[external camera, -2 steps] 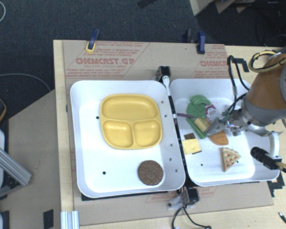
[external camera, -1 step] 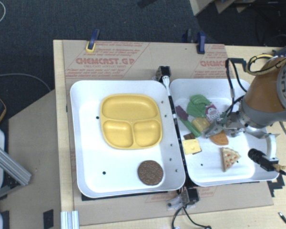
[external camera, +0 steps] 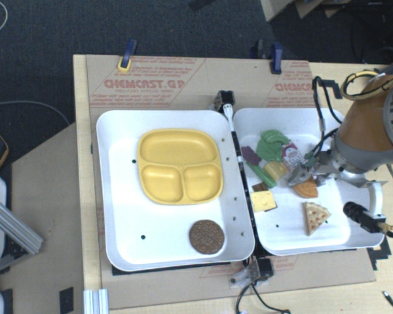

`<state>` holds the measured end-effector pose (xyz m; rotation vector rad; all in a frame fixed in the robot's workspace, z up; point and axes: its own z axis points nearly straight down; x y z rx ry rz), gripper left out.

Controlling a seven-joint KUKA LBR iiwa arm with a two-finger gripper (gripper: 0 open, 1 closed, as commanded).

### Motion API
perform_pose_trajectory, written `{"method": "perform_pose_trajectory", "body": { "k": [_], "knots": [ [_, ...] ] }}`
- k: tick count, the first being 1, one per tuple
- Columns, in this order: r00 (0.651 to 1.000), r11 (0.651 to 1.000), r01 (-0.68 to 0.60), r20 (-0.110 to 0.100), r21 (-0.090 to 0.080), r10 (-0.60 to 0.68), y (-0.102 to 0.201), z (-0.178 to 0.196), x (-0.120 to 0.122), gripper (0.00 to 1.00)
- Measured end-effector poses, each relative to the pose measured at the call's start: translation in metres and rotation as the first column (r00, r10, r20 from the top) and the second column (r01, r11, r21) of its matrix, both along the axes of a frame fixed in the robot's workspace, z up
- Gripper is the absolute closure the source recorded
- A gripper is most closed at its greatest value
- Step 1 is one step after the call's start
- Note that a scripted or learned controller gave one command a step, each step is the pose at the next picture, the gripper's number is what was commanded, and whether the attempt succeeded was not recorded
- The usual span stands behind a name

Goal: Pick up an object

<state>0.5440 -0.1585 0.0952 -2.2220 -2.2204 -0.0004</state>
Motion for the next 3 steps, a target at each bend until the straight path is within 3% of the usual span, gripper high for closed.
{"method": "perform_pose_trajectory", "body": {
  "k": [2,3],
  "knots": [
    [1.0,1.0,0.001,0.007,-0.004,-0.001,-0.016,0.111,-0.009,1.0],
    [1.0,1.0,-0.002,0.005,-0.003,0.002,-0.017,0.131,-0.008,1.0]
  ]
}}
